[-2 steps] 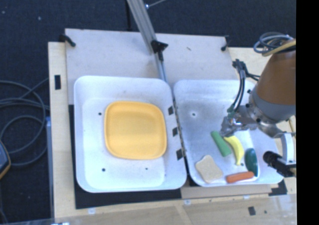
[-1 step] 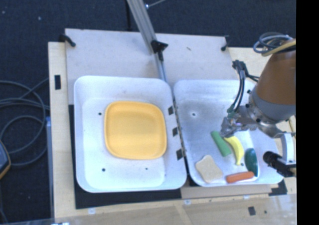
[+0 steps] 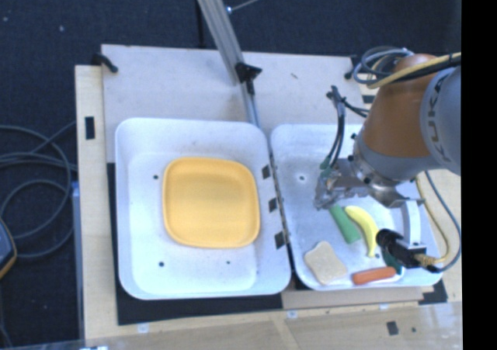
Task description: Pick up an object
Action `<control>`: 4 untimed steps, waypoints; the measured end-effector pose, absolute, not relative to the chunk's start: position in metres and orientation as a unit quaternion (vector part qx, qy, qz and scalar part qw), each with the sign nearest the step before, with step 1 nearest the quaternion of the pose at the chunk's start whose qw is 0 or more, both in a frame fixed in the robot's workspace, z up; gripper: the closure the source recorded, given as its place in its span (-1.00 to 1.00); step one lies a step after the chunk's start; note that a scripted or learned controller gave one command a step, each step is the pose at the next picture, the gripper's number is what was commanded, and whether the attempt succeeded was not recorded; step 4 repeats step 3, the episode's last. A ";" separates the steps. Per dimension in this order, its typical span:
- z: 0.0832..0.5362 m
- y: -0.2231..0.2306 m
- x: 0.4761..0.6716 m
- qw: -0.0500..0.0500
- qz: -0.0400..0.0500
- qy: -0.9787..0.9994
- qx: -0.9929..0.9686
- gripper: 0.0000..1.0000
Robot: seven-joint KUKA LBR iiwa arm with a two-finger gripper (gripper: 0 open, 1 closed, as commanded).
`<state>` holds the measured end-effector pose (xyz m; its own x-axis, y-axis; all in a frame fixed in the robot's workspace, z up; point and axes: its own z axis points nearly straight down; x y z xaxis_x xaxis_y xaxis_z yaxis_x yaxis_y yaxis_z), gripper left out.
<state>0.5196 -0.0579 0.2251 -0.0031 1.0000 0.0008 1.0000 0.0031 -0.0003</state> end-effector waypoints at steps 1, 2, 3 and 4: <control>0.238 -0.011 0.531 0.000 -0.001 -0.708 -0.706 1.00; 0.246 0.035 0.539 0.000 -0.001 -0.708 -0.706 1.00; 0.253 0.081 0.559 0.000 0.000 -0.708 -0.706 1.00; 0.253 0.081 0.559 0.000 0.000 -0.708 -0.706 1.00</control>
